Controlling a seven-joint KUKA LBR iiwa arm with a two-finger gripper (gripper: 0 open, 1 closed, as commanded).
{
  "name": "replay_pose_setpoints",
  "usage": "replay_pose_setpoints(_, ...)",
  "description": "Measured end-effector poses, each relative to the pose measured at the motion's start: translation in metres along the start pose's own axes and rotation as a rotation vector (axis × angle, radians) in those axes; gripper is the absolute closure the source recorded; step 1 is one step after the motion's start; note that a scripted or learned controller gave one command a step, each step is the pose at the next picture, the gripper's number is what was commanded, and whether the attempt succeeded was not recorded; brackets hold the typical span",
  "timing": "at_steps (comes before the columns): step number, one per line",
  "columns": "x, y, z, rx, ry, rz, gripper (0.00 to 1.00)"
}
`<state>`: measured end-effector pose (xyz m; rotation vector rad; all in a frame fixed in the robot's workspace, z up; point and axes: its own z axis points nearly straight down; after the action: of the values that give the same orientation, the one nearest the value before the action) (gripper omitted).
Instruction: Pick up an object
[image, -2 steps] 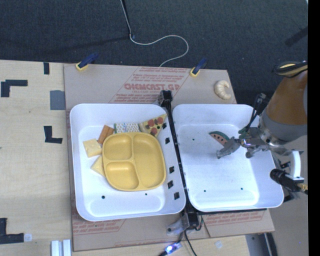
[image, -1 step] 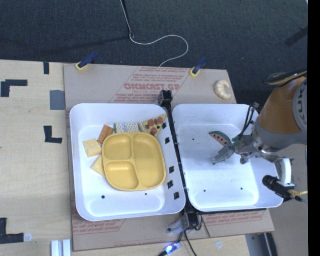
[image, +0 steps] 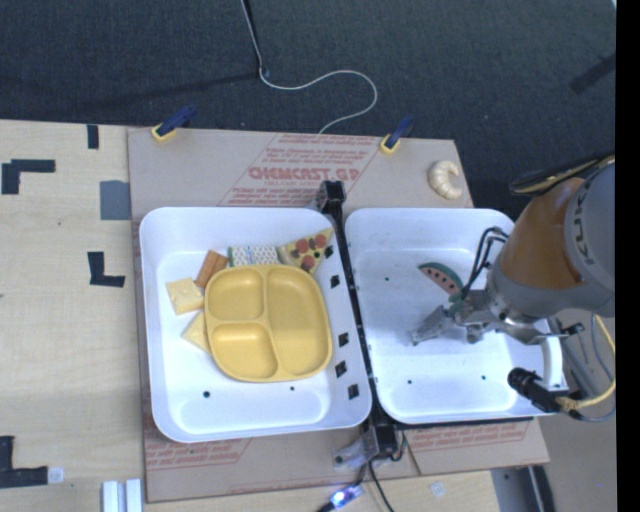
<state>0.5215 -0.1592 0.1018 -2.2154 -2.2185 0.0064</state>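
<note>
Watermelon slice toy (image: 440, 275) lies in the right bin (image: 400, 400), toward its upper middle, flat on the white floor, rind curved upward. Nothing else lies on this bin's floor near it.

Left bin (image: 165, 400) is crowded: a yellow divided plate (image: 268, 322) fills the middle, overlapping several flat food toys. A tan cracker square (image: 184, 295) and a brown piece (image: 210, 267) poke out at the plate's left edge; a pizza slice (image: 308, 247) and a patterned piece (image: 252, 256) lie along its top edge. A black divider clip strip (image: 345, 300) runs between the two bins.

Outside the bins, a pale croissant-shaped toy (image: 446, 179) sits on the cardboard (image: 290, 170) at upper right.

Gripper (image: 418, 336) is low in the right bin, just below and beside the watermelon slice, fingers pointing left. Fingers appear close together with nothing visible between them; exact opening cannot be told. No contact with the slice.
</note>
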Motion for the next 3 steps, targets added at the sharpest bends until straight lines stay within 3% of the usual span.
replay_pose_setpoints(1, 0.001, 0.000, 0.018, -0.006, -0.002, -0.001, 0.00)
replay_pose_setpoints(2, 0.000, 0.000, 0.007, -0.007, -0.004, 0.000, 1.00)
replay_pose_setpoints(3, -0.003, 0.001, -0.056, -0.011, -0.003, 0.000, 1.00)
